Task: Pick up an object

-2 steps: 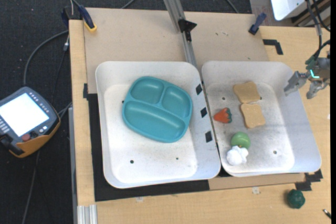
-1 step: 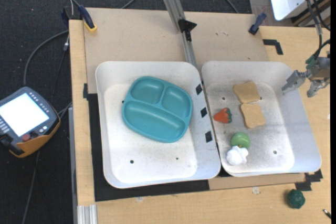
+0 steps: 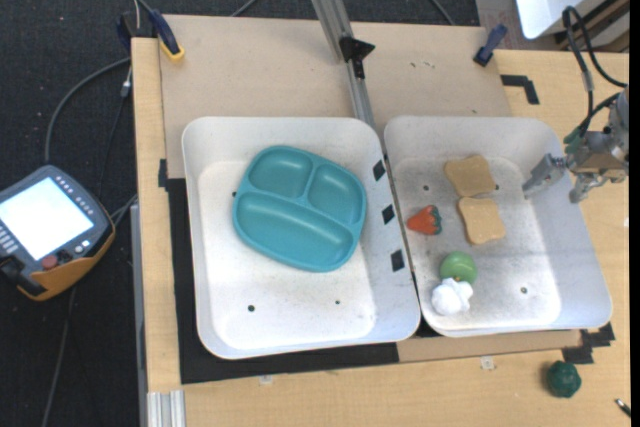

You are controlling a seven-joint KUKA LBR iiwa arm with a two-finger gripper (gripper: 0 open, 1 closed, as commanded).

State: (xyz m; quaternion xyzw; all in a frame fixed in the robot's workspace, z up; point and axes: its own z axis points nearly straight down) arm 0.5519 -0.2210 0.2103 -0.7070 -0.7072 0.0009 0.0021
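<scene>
End effector point(image 3: 560, 180) at right edge, fingers spread, nothing held.

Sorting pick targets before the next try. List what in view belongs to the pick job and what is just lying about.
Belongs to the job:
- tool, at the right bin's right rim
- two tan bread pieces
- red strawberry toy
- green ball
- white lump

Lying about:
- teal divided plate in the left bin
- dark green ball on the bench
- handheld pendant on the floor

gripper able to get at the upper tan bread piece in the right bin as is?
Probably yes. The gripper sits at the right bin's right edge, and bare bin floor lies between it and the upper bread piece, with nothing stacked on the bread.
</scene>
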